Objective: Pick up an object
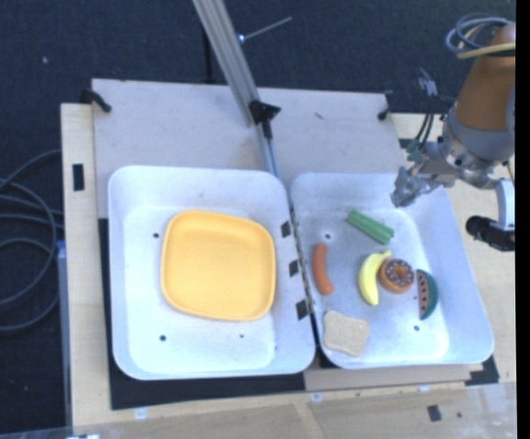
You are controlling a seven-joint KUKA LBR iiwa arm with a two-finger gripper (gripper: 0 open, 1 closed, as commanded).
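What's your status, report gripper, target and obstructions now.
Gripper over right bin's far edge, nothing held. Green piece closest. Banana, sausage, bread untouched. Path clear.

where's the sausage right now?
The sausage lies in the right bin, near its left wall, between the green piece above and the bread slice below, with the banana to its right.

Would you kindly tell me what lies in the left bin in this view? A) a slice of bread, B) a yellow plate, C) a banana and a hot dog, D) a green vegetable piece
B: the yellow plate sits alone in the left bin, while the banana, hot dog, bread and green piece all lie in the right bin.
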